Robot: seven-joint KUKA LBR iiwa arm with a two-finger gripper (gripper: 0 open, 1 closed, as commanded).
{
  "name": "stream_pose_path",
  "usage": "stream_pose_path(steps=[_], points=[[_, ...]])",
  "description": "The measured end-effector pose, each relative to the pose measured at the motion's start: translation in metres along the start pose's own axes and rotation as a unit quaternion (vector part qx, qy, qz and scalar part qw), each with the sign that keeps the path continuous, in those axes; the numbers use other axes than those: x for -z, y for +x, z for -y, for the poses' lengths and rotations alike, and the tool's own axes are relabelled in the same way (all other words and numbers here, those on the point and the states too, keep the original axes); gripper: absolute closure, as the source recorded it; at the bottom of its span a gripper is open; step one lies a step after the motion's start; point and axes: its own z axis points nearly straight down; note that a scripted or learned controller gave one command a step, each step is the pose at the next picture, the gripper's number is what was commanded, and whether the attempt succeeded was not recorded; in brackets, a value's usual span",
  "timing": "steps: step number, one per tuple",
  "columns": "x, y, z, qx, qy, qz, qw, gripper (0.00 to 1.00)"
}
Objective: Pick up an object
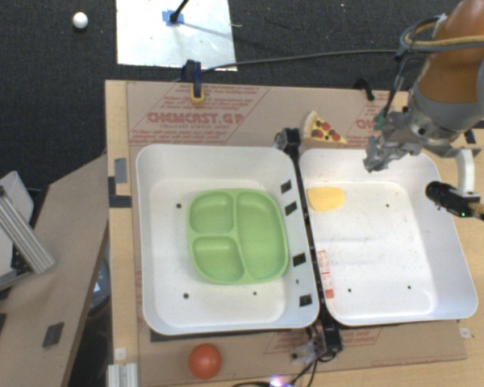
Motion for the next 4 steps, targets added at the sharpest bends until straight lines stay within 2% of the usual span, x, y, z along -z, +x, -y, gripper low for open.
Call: stream_pose_path(steps=[1, 4], points=[[0.001, 0.041, 0.023, 0.0, 0.0, 0.0, 1.0, 1.0], [-0.035, 0.181, 0.082, 0.0, 0.0, 0.0, 1.0, 1.0]])
